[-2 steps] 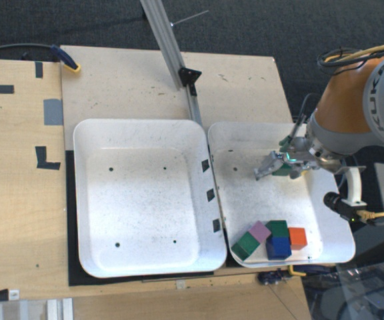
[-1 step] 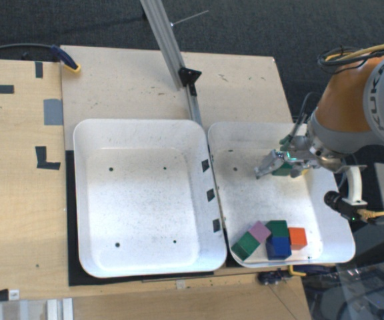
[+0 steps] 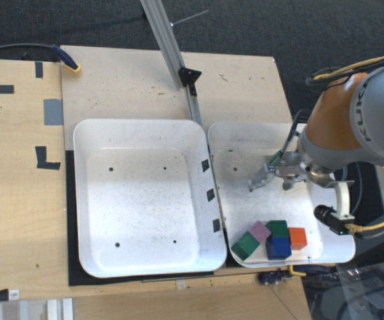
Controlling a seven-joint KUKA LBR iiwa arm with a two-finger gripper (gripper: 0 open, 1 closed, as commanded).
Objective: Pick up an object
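Where blocks (image 3: 273, 238) cluster, row running left-right, fingers (image 3: 258, 181) above

You are looking down on a table (image 3: 145, 79) carrying two white bins side by side. The left bin (image 3: 142, 195) is sitting at centre frame. The right bin (image 3: 245, 145) is holding a cluster of blocks at its lower end: a green block (image 3: 246, 245), a pink block (image 3: 259, 231), a blue block (image 3: 279, 247), a dark green block (image 3: 277, 228) and an orange block (image 3: 298, 237), all packed close together. The arm (image 3: 342, 122) is reaching in from the right, and its jaws (image 3: 262, 179) are hanging over the middle of the right bin, above the blocks in the frame and apart from them. A metal rail (image 3: 165, 35) is slanting down from the top of the frame.
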